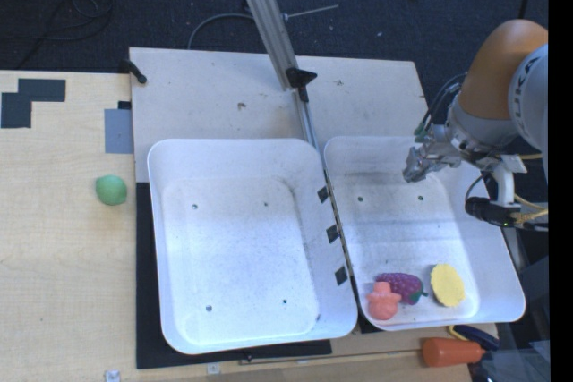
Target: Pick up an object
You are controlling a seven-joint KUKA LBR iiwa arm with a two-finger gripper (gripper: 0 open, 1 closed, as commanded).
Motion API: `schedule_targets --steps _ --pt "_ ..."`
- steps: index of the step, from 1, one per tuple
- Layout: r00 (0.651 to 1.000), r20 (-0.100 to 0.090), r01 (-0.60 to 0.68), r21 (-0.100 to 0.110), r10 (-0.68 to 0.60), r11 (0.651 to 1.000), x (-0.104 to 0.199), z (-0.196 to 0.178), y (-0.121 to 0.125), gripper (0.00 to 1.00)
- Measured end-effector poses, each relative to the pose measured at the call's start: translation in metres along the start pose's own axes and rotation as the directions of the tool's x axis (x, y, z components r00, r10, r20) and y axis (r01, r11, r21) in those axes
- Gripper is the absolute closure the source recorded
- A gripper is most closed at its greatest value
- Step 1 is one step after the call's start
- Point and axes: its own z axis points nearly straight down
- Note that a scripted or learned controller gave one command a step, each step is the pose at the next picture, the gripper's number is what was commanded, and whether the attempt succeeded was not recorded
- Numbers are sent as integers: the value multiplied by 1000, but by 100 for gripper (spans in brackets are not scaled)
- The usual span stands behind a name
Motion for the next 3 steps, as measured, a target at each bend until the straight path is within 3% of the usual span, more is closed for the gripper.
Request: schedule_targets --steps 2,3 --pt "1000 0 0 0 0 1000 1 -85 1 100" --pt "1000 -2 4 2 -4 1000 59 -93 -2 100"
